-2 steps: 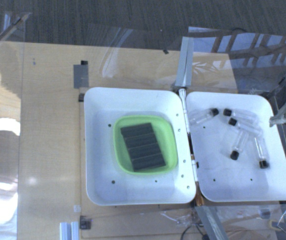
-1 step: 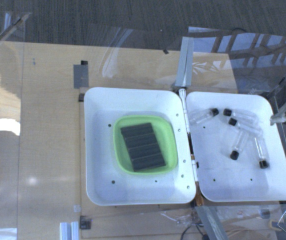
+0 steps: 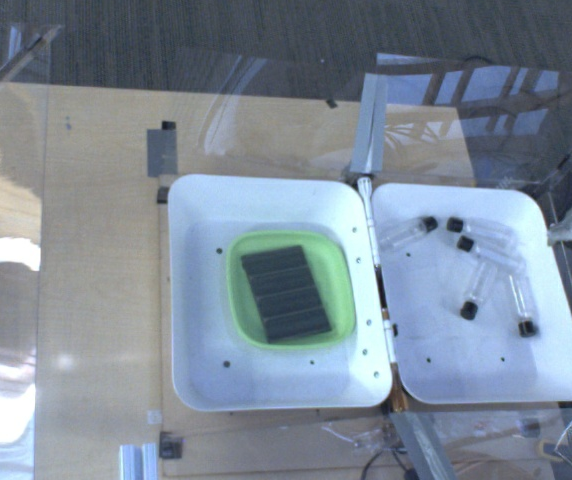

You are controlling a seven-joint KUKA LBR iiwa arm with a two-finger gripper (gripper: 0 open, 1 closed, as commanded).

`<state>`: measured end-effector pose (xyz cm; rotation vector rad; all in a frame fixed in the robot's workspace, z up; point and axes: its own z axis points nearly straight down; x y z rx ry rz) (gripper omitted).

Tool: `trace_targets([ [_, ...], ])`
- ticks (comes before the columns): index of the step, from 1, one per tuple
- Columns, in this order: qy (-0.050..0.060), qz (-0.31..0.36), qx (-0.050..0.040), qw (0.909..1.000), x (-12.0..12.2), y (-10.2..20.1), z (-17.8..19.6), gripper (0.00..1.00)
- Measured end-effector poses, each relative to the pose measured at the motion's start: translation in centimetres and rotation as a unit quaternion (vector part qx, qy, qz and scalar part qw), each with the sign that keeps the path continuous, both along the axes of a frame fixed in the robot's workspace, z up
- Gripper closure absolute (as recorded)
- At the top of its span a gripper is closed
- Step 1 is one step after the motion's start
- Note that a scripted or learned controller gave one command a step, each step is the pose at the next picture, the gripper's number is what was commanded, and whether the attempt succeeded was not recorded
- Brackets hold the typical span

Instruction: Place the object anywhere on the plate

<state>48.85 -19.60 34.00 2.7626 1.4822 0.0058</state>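
A lime-green square plate (image 3: 239, 298) sits in the middle of the left white bin (image 3: 191, 368). A dark grey ribbed rectangular block (image 3: 285, 294) lies flat on the plate, turned slightly off square, and covers most of its floor. Nothing is touching the block.
The right white bin (image 3: 446, 368) holds several clear vials with black caps (image 3: 478, 286), scattered across its upper half. A grey metal strut (image 3: 368, 128) runs back from the seam between the bins. A pale fitting (image 3: 571, 226) pokes in at the right bin's far edge. Wooden bench (image 3: 86, 268) surrounds both bins.
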Motion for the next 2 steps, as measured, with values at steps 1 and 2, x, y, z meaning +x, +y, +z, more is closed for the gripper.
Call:
trace_targets([
  [1,0.0,-0.026,0.0007,0.9997,0.0,-0.2,-1.9,0.0],
  [2,0.001,-0.038,0.001,0.9993,0.0,-0.3,-3.9,0.0],
])
